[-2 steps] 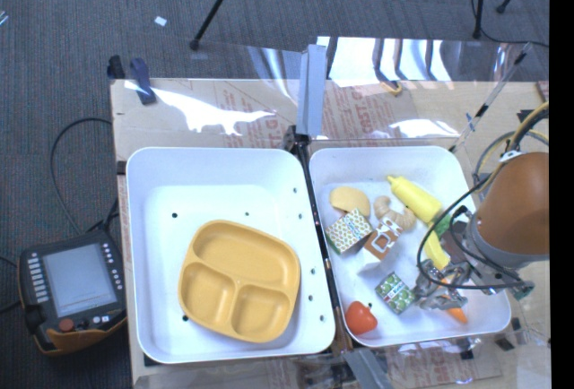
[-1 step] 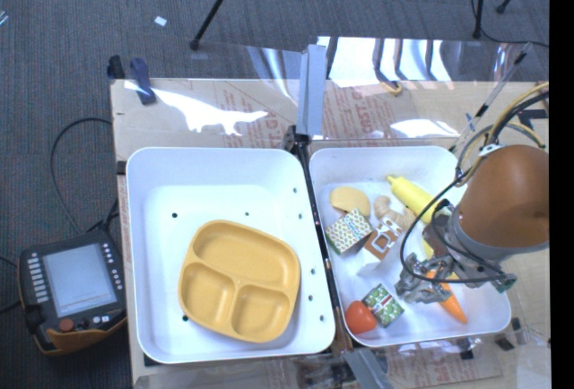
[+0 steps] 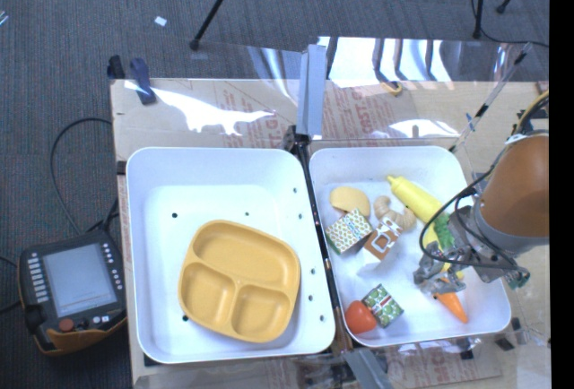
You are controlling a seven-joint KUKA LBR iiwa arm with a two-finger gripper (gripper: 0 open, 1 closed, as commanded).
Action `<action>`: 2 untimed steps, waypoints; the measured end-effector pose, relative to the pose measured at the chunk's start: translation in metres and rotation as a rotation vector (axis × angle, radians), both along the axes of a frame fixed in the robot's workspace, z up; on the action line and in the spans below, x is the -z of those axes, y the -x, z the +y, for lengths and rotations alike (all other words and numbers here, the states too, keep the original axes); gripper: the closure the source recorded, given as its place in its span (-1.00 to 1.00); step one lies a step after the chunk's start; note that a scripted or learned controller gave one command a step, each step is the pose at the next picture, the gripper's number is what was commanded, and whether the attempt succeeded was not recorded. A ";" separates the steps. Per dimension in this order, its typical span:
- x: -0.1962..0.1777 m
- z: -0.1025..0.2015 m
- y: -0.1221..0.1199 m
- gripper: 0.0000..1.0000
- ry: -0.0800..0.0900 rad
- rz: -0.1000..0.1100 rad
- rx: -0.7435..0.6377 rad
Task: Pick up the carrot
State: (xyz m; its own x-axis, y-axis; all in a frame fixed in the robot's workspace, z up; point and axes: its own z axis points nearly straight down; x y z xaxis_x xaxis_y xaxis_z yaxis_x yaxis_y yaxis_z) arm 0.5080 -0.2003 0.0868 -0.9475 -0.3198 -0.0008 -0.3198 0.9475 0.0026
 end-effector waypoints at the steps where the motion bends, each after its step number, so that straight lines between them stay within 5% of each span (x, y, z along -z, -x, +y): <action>1: -0.016 0.063 -0.045 1.00 -0.001 0.000 0.229; 2: 0.001 -0.013 0.004 1.00 0.000 0.003 0.086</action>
